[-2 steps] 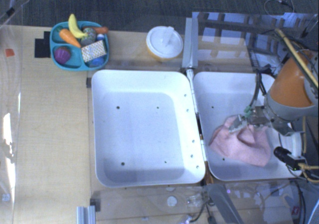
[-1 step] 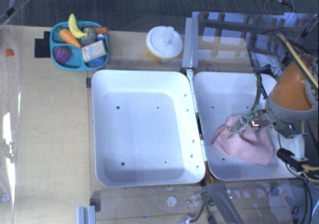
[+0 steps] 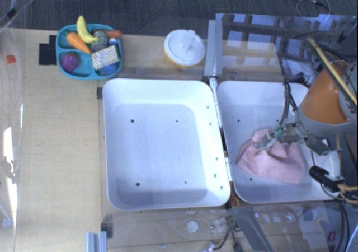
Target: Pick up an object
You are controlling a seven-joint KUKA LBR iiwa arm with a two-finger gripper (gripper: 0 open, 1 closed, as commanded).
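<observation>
**Gripper down on the pink cloth**

The gripper (image 3: 275,136) sits low at the upper edge of the cloth (image 3: 271,158), in the right bin (image 3: 246,105), lower right of the frame; whether it grips the fabric I cannot tell. A peak of cloth rises toward it, likely pinched or nudged. The crumpled cloth runs longest from left to lower right. The left bin (image 3: 159,139) lies beside it.
</observation>
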